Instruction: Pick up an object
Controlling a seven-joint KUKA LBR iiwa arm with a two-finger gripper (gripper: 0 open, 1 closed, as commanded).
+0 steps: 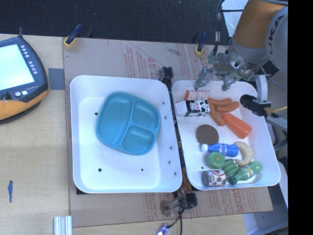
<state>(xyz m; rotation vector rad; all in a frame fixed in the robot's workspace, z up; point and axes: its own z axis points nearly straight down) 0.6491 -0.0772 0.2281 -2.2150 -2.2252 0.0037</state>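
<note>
My gripper (213, 81) hangs over the far end of the right bin (272, 153), its two fingers spread open with nothing between them. Just below it lie a small milk carton (197, 106), two sausages (223, 105) and an orange carrot-like piece (238, 125). Further toward the near end are a brown round cookie (207, 133), a blue and white bottle (220, 150), a beige curved piece (245, 152), green bottles (243, 173) and a small can (213, 178).
The left bin (83, 170) holds a blue divided plate (129, 123). A tablet-like controller (19, 77) lies on the bench at the far left. Clamps (72, 36) hold the cardboard sheet at its far edge.
</note>
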